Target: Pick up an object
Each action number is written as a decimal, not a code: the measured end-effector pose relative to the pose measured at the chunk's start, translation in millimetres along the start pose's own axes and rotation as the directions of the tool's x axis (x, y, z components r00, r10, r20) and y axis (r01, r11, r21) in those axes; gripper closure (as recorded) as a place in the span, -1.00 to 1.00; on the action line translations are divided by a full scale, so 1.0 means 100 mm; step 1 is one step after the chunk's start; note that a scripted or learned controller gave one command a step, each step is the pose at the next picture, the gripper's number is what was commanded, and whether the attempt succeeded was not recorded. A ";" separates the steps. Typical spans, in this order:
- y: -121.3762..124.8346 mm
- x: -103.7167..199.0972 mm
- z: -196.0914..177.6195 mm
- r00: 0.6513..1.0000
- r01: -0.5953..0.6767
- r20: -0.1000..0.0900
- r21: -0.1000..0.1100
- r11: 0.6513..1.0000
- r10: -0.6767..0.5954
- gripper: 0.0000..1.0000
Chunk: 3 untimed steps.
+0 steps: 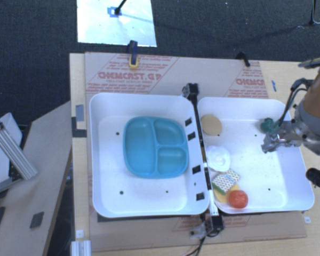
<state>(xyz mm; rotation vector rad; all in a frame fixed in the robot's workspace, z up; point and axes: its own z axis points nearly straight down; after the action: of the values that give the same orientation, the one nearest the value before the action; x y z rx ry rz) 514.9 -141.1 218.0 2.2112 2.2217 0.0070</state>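
A small round red tomato-like toy (237, 199) lay nearest, at the right white bin's (288, 196) six o'clock, touching a yellow chequered block (224, 183). The gripper (270, 143) hovered at three o'clock, beside a small teal lump (268, 125); whether the fingers were open I could not tell. Likely the approach step; next, descend onto the lump.

Gripper (270, 143) beside teal object (268, 125) (right bin (288, 199)).

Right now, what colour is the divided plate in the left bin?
Light blue; the camera view shows the divided plate best.
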 end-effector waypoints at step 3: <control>0.11 1.06 -0.23 1.000 0.004 -0.004 0.008 1.000 -0.004 1.00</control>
<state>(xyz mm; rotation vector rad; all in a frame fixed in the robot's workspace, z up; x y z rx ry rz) 524.9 -34.7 241.1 2.2120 2.2325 0.0030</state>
